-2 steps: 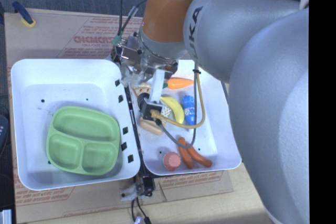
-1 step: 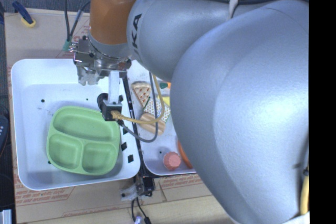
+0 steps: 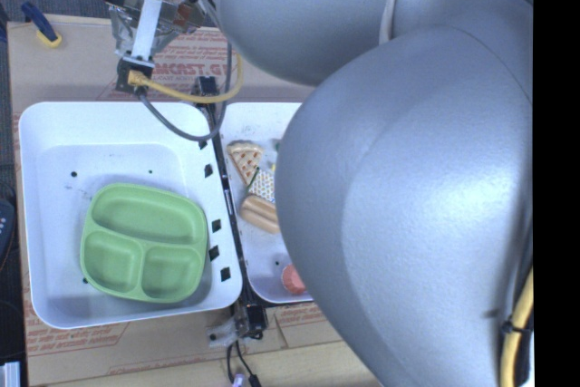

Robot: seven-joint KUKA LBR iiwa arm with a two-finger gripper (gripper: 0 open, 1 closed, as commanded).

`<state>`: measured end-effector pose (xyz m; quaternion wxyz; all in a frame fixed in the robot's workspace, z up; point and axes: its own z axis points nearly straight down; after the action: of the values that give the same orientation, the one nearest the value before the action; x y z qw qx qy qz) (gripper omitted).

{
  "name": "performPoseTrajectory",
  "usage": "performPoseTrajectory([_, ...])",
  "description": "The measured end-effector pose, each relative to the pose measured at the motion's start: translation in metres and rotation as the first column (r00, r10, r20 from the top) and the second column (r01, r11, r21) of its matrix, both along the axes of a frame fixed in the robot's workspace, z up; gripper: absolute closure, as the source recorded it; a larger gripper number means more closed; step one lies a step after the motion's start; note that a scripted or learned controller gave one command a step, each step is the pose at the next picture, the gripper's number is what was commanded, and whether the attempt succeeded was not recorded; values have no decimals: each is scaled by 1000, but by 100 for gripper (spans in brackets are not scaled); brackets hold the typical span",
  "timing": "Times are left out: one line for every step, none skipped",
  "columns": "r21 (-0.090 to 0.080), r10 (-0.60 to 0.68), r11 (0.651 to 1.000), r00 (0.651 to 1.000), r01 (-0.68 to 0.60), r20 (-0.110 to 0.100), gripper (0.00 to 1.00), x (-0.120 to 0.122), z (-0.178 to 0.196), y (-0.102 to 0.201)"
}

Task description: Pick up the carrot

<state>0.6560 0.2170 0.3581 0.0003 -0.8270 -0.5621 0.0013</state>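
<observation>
Gripper: the gripper (image 3: 149,14) hangs at about 11 o'clock in the view, beyond the far rim of the left bin (image 3: 27,195) and over printed cardboard (image 3: 186,59). Whether it is open or closed cannot be told.
Carrot: I cannot pick out the carrot with any certainty. The best guess is the pinkish-orange piece (image 3: 292,279) at about 6 o'clock in the bare part of the right bin (image 3: 263,115). It is half covered by the arm (image 3: 408,195).
Right bin, other things: a tan waffle-like wedge (image 3: 243,160) sits at about 12 o'clock. A checkered piece (image 3: 263,186) lies just below it, and a bun-shaped piece (image 3: 258,214) touches or nearly touches that one.
Left bin: it holds a green divided plate (image 3: 145,240) at about 6 o'clock.
Risk, wrong bin: the gripper stands nearer the left bin than the right, so a straight descent would probably land on bare floor or on the plate.
Risk, wrong thing: the food pieces lie close together along the wall between the bins, so a grasp there could take the bun or the wedge.
Risk, hidden target: the arm covers most of the right bin, so the carrot's lie and tilt cannot be judged, and a grasp may close across the wrong axis and slip.
Risk, wall: a target close to the bin wall could leave the gripper striking the rim.
</observation>
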Motion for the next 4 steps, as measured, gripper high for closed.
performPoseTrajectory([1,142,990,990,-142,1,100,-29,59,0])
performPoseTrajectory([-1,69,998,998,-69,-3,100,-42,12,-60])
performPoseTrajectory([0,43,999,999,-43,-3,100,-66,-52,-23])
performPoseTrajectory([-1,-197,981,981,197,-1,100,-68,19,1])
